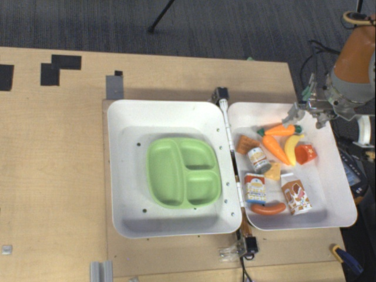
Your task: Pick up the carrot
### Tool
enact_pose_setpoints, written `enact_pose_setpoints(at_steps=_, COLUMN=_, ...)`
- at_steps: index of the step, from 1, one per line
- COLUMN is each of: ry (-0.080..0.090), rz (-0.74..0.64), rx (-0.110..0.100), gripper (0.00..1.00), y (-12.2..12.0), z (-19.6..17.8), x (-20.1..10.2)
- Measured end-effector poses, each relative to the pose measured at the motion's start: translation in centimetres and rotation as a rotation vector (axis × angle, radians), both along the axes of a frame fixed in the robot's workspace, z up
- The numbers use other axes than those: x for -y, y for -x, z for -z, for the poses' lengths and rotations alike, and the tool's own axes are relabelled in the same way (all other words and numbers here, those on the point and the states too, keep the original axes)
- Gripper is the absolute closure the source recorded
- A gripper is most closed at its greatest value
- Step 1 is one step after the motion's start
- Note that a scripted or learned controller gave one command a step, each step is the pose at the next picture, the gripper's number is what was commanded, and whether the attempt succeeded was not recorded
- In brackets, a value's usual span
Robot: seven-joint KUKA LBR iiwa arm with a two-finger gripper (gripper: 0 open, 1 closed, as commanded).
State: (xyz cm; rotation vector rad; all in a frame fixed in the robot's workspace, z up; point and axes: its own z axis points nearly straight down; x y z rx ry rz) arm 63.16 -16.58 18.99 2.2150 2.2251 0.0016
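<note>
Pincer (295,115), at the right bin's (338,175) far edge, just above the upper carrot (281,130); its opening cannot be told, nothing seen held. A second carrot (272,148) lies beside the banana (291,150).

My arm (355,63) is grey with an orange band. Both bins (126,157) are white. The left one bears a light green plate (183,172). Right of that plate lie 2 orange carrots (279,130), a yellow banana (291,148), a red pepper (305,153), a red sausage (267,208) and a brown-and-white carton (295,196).
</note>
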Motion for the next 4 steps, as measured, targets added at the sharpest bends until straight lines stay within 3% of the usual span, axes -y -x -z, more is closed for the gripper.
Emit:
enact_pose_setpoints(at_steps=1, ry=-0.001, rz=0.162, rx=-0.002, gripper=0.0, y=0.9, z=10.1, x=-3.9)
enact_pose_setpoints(at_steps=2, ry=-0.003, rz=0.642, rx=0.003, gripper=0.0, y=6.2, z=10.4, x=-6.8)
enact_pose_setpoints(at_steps=3, ry=-0.002, rz=0.695, rx=0.005, gripper=0.0, y=8.9, z=10.3, x=-7.4)
enact_pose_setpoints(at_steps=4, ry=-0.004, rz=0.996, rx=0.007, gripper=0.0, y=9.5, z=10.3, x=-7.6)
